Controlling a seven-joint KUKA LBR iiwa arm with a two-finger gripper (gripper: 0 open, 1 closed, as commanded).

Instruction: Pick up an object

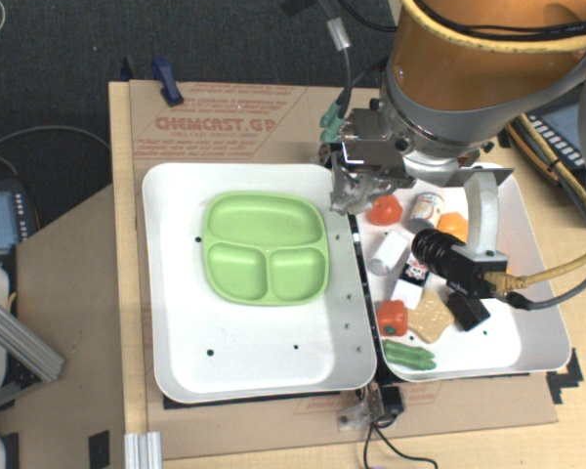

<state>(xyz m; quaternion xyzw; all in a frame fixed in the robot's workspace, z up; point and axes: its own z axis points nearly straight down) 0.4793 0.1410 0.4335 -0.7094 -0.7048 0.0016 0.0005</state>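
White bins (176, 291) sit on a brown board (215, 120).

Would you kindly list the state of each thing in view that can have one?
green divided plate: upright, lying flat in the left bin
gripper: low over the right bin's top left corner
red pepper: resting in the right bin
green bean pod: lying flat
cracker: lying flat

"CHEMCAST" on the cardboard sheet (215, 115)
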